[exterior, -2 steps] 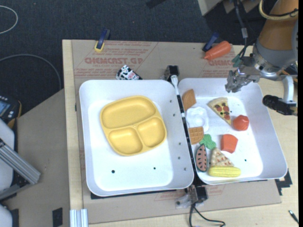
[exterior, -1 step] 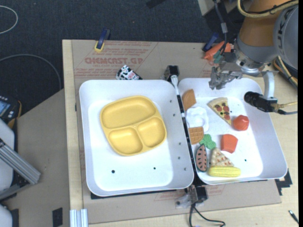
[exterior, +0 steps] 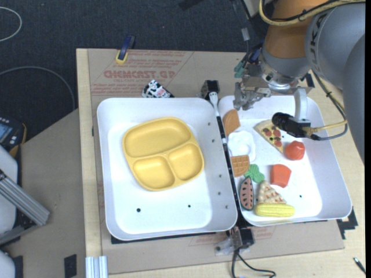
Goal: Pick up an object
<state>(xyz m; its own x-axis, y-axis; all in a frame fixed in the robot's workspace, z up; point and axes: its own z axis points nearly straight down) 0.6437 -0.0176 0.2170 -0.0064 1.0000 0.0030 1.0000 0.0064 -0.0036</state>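
My gripper (exterior: 246,99) hangs over the far left corner of the right bin (exterior: 324,172), just above a brown oval toy bread (exterior: 232,120); nothing is seen held in it. Toy foods fill that bin: a white piece (exterior: 241,141), a waffle (exterior: 239,165), a pizza slice (exterior: 270,133), a red tomato (exterior: 294,150), an orange-red block (exterior: 280,175), broccoli (exterior: 253,172), a watermelon slice (exterior: 247,193), a triangular wedge (exterior: 269,194) and a corn cob (exterior: 274,210).
The left bin (exterior: 116,201) holds a yellow divided plate (exterior: 163,153). Behind the bins on the cardboard lie a black-and-white item (exterior: 155,90), a small black object (exterior: 210,88) and a blue and yellow clip (exterior: 123,50).
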